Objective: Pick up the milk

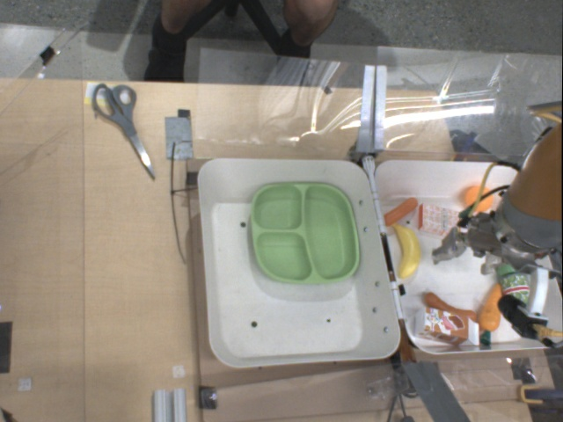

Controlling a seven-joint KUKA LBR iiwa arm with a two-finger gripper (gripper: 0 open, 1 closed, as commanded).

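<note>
- Camera view looks down at a slant on a wooden surface [79, 262] bearing two shallow white bins side by side.
- Left bin [290, 328] holds a green divided plate [305, 232] with three compartments, lying flat in the bin's upper half.
- Right bin [440, 196] holds the small food items and the arm's working end.
- A banana [407, 250] lies near the right bin's left wall, with an orange-red sausage-shaped piece [401, 211] just above it.
- A white carton with red print, most likely the milk [435, 217], lies flat in the upper part of the right bin, just right of the sausage-shaped piece and apart from the hand.
- Another red-and-white packet [447, 325] lies at the bin's lower edge, with a brown-red piece [437, 302] just above it.
- The hand [450, 246] hangs low over the middle of the right bin, below and to the right of the milk; a dark finger points left toward the banana.
- Whether the hand is wide or narrow cannot be told from this angle, and nothing shows between its fingers.
- A green-labelled item [514, 281] and an orange piece [491, 309] sit beside the wrist.
- Scissors [123, 123] lie on the surface at upper left, well apart from both bins.
</note>
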